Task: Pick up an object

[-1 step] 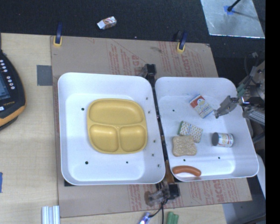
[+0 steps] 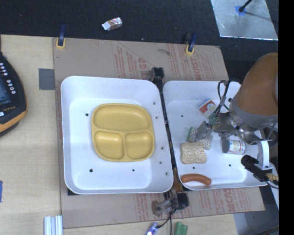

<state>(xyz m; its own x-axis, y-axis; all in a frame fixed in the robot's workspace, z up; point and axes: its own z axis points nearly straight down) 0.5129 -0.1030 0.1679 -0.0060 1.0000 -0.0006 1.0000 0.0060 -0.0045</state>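
Observation:
The right bin [image 2: 186, 94] holds several objects. A beige rough block [image 2: 193, 153] lies near its left wall, with a brown sausage [image 2: 196, 179] in front of it by the front rim. A small white bottle with a red band [image 2: 233, 146] lies on its side at the right. A small red and white packet [image 2: 207, 105] lies toward the back. A grey-green object [image 2: 194, 133] sits just above the beige block. My gripper [image 2: 207, 129] is low in the bin, right beside the grey-green object. The grey and orange arm [image 2: 257, 89] hides the bin's right side.
The left bin [image 2: 76, 173] holds a yellow divided plate [image 2: 122, 131]. A black and orange pendant [image 2: 2, 97] lies on the bench at the far left. Clamps [image 2: 189, 43] hold the cardboard at the back. A black clip [image 2: 157, 74] sits between the bins.

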